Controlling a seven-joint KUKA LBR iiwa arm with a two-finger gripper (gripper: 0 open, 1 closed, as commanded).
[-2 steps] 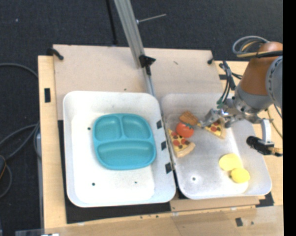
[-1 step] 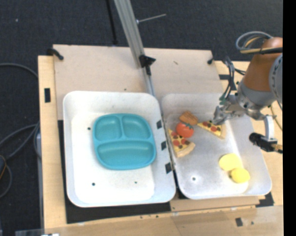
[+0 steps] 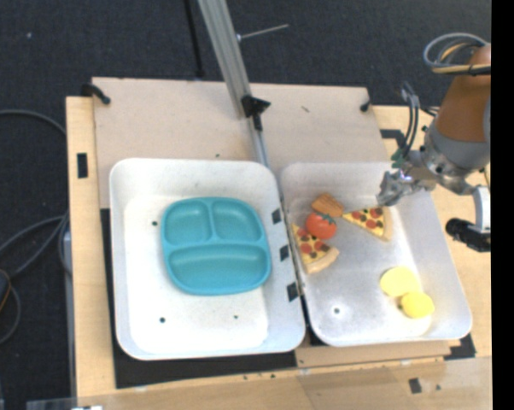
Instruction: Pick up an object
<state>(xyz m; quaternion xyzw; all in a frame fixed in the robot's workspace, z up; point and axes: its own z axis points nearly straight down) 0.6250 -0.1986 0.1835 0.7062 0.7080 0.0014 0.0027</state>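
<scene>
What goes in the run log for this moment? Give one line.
phase: approach | end effector: above right bin, near pizza slice | held: nothing seen | left bin: teal divided plate

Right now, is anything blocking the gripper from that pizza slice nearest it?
Nothing visible: the gripper hangs just above and right of the triangular pepperoni pizza slice, with bare white bin floor around that side.

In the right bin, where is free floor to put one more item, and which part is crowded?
In the right bin, free floor lies along the near wall, left of the two yellow pieces, and at the far corner behind the gripper. It is crowded at the left wall: tomato, two pizza slices.
</scene>
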